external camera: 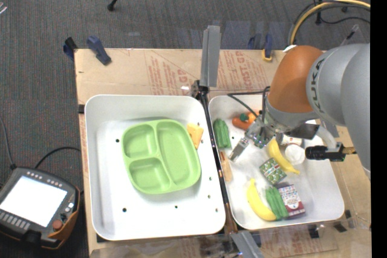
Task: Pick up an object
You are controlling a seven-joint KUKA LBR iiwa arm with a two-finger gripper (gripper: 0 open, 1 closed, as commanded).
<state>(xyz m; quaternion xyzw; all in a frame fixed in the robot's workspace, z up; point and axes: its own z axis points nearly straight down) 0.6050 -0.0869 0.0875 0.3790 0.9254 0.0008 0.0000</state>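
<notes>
My gripper [247,143] hangs low over the left middle of the right bin [334,193], under the grey arm with its orange band [295,86]. It sits between a green cucumber [221,133] to its left and a yellow banana [281,157] to its right. An orange carrot-like piece [244,120] lies just behind it. A green checkered packet [273,171] lies in front of it. I see nothing held in it.
The right bin also holds a white round piece [294,154], a second banana [259,201], a green pickle [277,202] and a red-and-white box [291,198]. The left bin [100,130] holds a green divided plate [161,155] and a yellow wedge [195,134].
</notes>
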